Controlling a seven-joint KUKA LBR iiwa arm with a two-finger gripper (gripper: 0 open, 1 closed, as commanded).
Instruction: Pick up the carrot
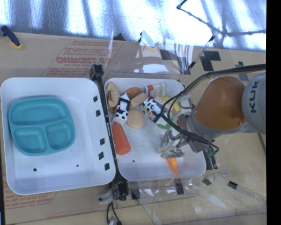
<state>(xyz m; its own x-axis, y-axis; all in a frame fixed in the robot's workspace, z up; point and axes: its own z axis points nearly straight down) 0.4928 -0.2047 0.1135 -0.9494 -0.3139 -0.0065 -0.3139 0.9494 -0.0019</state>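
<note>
Gripper (171, 146) hovers low in the right bin (145, 170), fingers spread with nothing between them, just above the small carrot (173, 164) by the near wall — approach step, needing a short drop and a squeeze.

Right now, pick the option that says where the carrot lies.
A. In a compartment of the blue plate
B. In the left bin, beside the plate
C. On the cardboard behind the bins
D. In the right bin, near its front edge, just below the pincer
D: the carrot lies on the right bin's floor near the front wall, just below the pincer.
</note>
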